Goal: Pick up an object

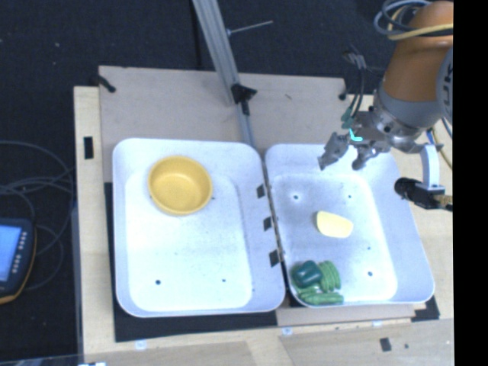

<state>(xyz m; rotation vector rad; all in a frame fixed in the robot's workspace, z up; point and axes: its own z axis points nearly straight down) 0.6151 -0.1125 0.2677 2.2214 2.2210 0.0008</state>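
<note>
arm (pixel 415 59): reaches in from the right, orange band above the wrist, hanging over the far edge of the right bin.
gripper (pixel 347 158): above the far end of the right bin (pixel 408 242), well apart from everything inside it.
fingers (pixel 332 157): spread apart, two dark tips visible with a clear gap, nothing between them.
yellow piece (pixel 333 224): lies flat near the middle of the right bin, alone, bare floor all round; nearest candidate to the gripper.
yellow piece, handling: looks small, smooth and rounded, probably light; maybe slippery on its curved top; best taken across the narrow width, fingers straddling the middle, closing low near the bin floor.
green thing (pixel 316 275): sits at the near end of the right bin, close to the rim; lumpy, ribbed on one side, exact make hard to tell.
green thing, handling: likely soft or rubbery and light; closeness to the wall leaves little room for one finger, so a harder pick.
bowl (pixel 180 184): yellow, upright, in the far part of the left bin (pixel 191 280); far from the gripper.
bowl, handling: looks like stiff, light plastic; only the rim offers a hold, one finger inside, one outside.
worktop (pixel 168 97): carries both bins side by side.
task state: nothing lifted yet; descent and closing not yet done.
</note>
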